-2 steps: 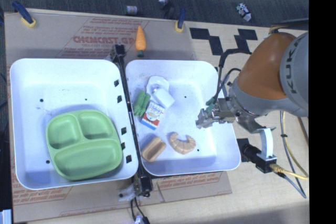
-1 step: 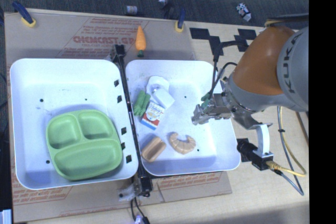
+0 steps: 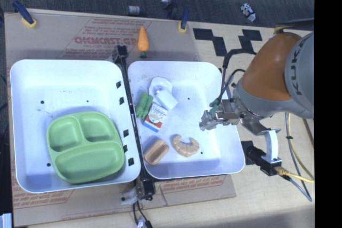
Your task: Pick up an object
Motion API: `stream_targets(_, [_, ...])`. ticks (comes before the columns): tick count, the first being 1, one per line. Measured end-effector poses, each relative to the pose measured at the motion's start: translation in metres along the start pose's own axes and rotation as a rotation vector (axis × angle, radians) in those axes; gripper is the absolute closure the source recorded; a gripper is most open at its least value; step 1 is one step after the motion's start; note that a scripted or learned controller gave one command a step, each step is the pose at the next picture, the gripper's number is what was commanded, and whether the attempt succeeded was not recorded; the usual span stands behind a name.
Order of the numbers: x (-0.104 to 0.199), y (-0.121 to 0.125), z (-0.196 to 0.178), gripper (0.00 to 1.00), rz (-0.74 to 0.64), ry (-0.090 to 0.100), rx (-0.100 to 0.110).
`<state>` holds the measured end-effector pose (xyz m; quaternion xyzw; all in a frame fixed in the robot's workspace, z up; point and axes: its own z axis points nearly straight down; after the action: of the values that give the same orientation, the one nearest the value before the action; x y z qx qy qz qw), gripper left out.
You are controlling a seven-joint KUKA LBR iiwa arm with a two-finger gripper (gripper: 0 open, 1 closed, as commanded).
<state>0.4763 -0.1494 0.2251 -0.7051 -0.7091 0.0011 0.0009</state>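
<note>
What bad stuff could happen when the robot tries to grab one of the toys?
The croissant and the bread roll lie close together near the right bin's front wall, so the gripper might bump the wall or nudge one toy while going for the other. The carton, cup and green veggie are bunched up by the divider, so a grab there might catch two things or slip off.

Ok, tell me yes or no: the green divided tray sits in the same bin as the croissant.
No. The green tray lies in the left bin, while the croissant lies in the right bin.
</note>
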Motion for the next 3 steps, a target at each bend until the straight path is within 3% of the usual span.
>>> stream_targets(1, [0.035,0.002,-0.025,1.00,-0.001,-0.001,-0.006])
stream_targets(3, [0.010,0.002,0.013,1.00,-0.001,0.001,0.002])
